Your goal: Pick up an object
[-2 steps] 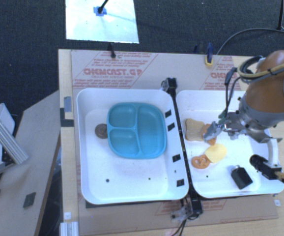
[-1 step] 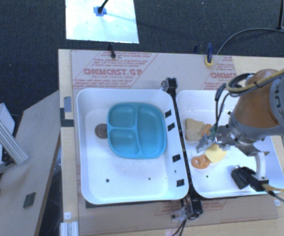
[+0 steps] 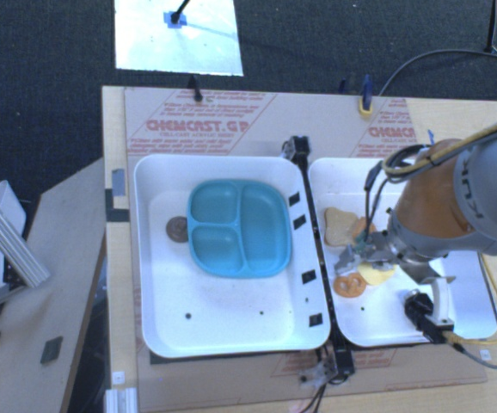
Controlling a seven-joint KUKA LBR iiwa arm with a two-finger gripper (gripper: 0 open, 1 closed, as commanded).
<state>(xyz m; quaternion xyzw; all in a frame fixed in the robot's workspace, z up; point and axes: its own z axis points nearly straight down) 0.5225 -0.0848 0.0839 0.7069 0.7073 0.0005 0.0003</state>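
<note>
Lying nearest in the right bin point(image 3: 386, 334): an orange ring-shaped piece point(image 3: 348, 286) on the floor, a yellow piece point(image 3: 376, 274) just right of it. Hovering directly over both, the gripper point(image 3: 362, 253) (fingers too blurred to tell apart or together). Beyond, a tan toast-like piece point(image 3: 340, 224). Left bin point(image 3: 231, 334): blue divided plate point(image 3: 236, 228), small round brown object point(image 3: 177, 228) touching its left edge.
</note>
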